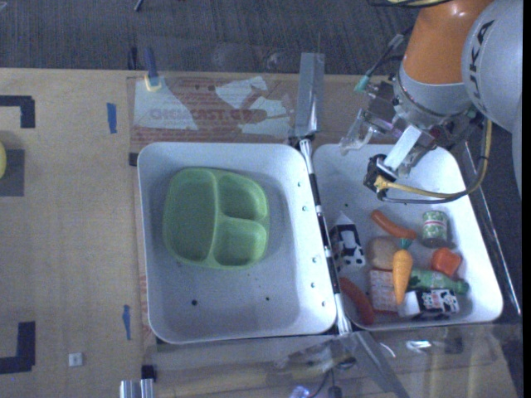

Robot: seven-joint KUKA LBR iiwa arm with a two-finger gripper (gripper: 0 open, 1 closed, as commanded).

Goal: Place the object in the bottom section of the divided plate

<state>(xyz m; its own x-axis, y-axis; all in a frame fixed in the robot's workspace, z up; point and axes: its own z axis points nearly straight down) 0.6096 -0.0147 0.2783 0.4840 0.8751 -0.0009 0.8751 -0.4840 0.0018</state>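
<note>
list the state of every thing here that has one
divided plate: right side up in the left bin, all sections empty
carrot: lying across other toys in the right bin, ungripped
end effector: raised over the right bin's far end, apart from the toys

Soft, even indoor light; the detail is not very sharp.
The light seems to come from above and is diffuse: the left bin (158, 305) shows only faint grey shadow along its inner walls, and the green divided plate (191, 214) has a mild sheen without hard glare. The floor (249, 15) at the top is dark. Pale reflections lie just below the bins. The arm (465, 40) and the small toys (406, 272) in the right bin (489, 297) look soft and a little grainy.
</note>
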